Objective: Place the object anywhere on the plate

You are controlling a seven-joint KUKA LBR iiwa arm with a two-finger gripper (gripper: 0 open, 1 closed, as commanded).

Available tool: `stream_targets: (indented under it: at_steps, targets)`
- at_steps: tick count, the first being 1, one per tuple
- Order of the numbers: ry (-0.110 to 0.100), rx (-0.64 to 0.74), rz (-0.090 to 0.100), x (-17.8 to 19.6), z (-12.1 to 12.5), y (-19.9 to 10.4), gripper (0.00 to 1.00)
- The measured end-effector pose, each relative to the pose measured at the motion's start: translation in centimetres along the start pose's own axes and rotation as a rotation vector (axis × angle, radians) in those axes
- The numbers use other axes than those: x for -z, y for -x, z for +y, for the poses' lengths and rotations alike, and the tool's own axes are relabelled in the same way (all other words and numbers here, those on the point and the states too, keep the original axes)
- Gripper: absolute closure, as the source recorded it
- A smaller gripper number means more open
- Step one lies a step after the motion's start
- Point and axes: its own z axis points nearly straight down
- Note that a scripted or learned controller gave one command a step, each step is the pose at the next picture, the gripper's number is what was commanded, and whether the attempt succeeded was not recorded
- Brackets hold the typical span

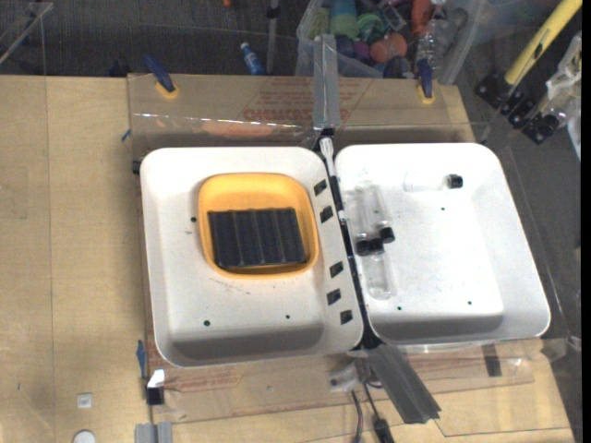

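Observation:
An orange-yellow plate (256, 192) with rounded corners lies in the left bin (175, 284). A dark, ribbed rectangular object (256, 238) lies flat on the plate, covering its near half. Black parts that look like my gripper (517, 107) hang beyond the far right corner of the right bin (462, 275), well away from the plate and the object, with nothing visibly held.
A clear plastic piece with black bits (371, 233) lies along the right bin's left wall. A small black item (453, 181) sits near that bin's far edge. A divider (337, 247) separates the bins. A tub of toys (388, 17) stands behind the bench.

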Motion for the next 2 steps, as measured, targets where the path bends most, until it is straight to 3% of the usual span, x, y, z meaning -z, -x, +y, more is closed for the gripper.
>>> stream_targets:
  at_steps: [1, 2]
  targets:
    - [0.000, 0.059, 0.000, 0.00, 0.02, 0.03, 1.00]
    - [0.002, 0.362, 0.000, -0.03, -0.02, -0.04, 1.00]
